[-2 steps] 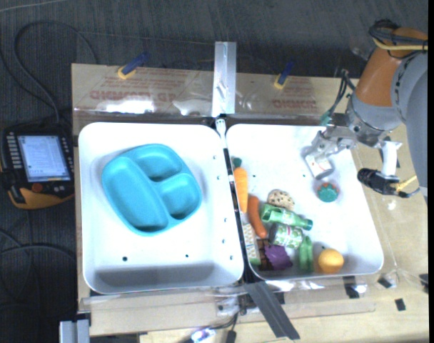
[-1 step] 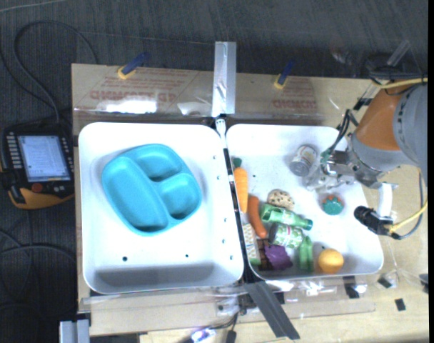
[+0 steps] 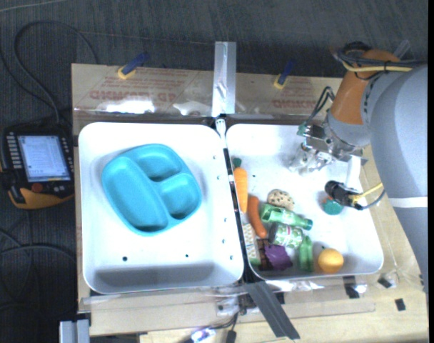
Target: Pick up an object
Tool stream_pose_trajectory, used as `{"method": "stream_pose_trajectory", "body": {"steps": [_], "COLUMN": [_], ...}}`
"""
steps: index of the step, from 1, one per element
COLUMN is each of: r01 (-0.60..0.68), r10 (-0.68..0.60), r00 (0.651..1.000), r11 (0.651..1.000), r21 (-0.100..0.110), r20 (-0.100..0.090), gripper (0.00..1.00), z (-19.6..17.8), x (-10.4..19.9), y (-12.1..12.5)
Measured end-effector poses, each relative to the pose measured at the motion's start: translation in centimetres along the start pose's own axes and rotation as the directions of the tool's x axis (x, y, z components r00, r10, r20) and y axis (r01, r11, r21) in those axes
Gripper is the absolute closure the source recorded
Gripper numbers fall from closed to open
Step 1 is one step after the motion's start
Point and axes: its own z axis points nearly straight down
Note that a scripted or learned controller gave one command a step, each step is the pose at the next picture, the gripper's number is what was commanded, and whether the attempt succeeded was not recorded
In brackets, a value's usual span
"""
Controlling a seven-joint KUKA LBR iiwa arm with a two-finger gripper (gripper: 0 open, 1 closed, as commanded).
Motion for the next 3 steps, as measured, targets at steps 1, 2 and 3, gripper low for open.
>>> {"method": "stream_pose_trajectory", "body": {"steps": [1, 2, 3], "r01": [-0.062, -0.058, -0.135], "r10": [0.062, 0.058, 0.135], "r00": [0.998, 0.998, 0.991], "r11": [0.998, 0.998, 0.991], "r21": [0.025, 0.029, -0.005], "r20": [-0.014, -0.008, -0.007], "gripper": [0.00, 1.00, 1.00], "z": [0.1, -0.6, -9.2], "x": [-1.4, -1.3, -3.5], "y": [1.2, 1.1, 2.6]}}
